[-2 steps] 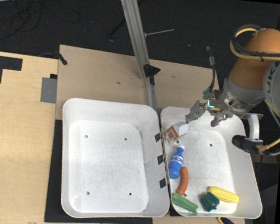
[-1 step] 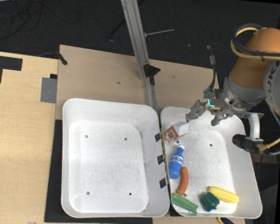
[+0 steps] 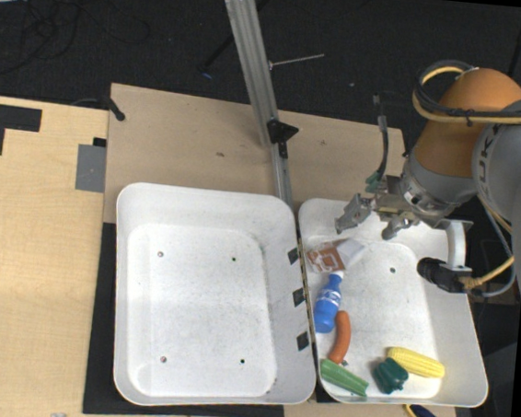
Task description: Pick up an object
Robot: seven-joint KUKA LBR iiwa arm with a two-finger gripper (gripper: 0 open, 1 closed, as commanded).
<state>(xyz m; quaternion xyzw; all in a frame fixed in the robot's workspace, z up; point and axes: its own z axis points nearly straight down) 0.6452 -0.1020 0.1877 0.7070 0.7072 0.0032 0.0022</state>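
Gripper [image 3: 375, 220] of mine hangs over the right bin's [image 3: 453, 311] far edge, metal fingers spread apart, nothing between them. Just below lies a crinkly clear packet [image 3: 333, 255], then a blue plastic bottle [image 3: 327, 303], an orange sausage [image 3: 341, 336], a ridged green pod [image 3: 344, 377], a teal block [image 3: 390, 375] and bumpy yellow corn [image 3: 415, 363]. Left bin [image 3: 200, 298]: smooth white, shallow.

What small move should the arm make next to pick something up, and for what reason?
Probably lower the pincer a little toward the clear packet just below it. The pincer hangs open above the far end of the right bin with nothing between its fingers, and that packet is the nearest object; the blue bottle lies further along.
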